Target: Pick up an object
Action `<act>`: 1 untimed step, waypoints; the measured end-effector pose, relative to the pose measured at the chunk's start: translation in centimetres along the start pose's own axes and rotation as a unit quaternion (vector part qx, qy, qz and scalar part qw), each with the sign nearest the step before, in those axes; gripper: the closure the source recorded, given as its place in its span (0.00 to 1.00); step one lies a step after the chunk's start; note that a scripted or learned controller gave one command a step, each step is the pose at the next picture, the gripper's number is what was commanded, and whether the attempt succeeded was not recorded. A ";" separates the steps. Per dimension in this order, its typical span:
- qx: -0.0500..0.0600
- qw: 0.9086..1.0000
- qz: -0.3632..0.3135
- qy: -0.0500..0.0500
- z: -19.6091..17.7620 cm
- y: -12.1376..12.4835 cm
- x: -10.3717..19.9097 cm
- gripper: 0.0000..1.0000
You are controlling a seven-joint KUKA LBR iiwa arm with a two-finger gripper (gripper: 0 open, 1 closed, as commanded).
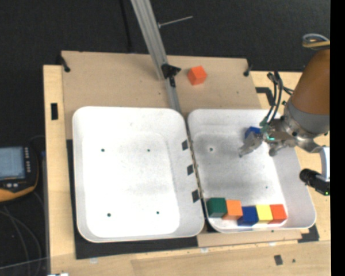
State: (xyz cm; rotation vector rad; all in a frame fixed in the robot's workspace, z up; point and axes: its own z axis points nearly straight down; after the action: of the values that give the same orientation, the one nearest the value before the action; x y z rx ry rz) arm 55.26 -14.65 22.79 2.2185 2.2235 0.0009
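My gripper (pixel 260 148) hangs low over the back right part of the right bin (pixel 218 125). Its two grey fingers (pixel 245 147) stand apart and I see nothing between them. A small blue piece (pixel 252 133) sits just behind the left finger; I cannot tell whether it is a block. Along the front wall of the right bin lies a row of blocks: green (pixel 217 206), orange (pixel 234 208), blue (pixel 248 215), yellow (pixel 265 212) and red-orange (pixel 278 212).
The left bin (pixel 126 171) sits beside the right one. An orange cube (pixel 196 75) rests on the bench behind the bins. A slanted metal pole (pixel 152 33) rises from between the bins at the back. A handheld device (pixel 8 168) lies far left.
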 end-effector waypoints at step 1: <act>-0.003 1.000 -0.002 0.000 -5.8 -3.7 4.7 0.00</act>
State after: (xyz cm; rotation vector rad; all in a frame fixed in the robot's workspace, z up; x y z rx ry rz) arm 51.54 -10.00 28.60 2.2106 2.2263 0.0076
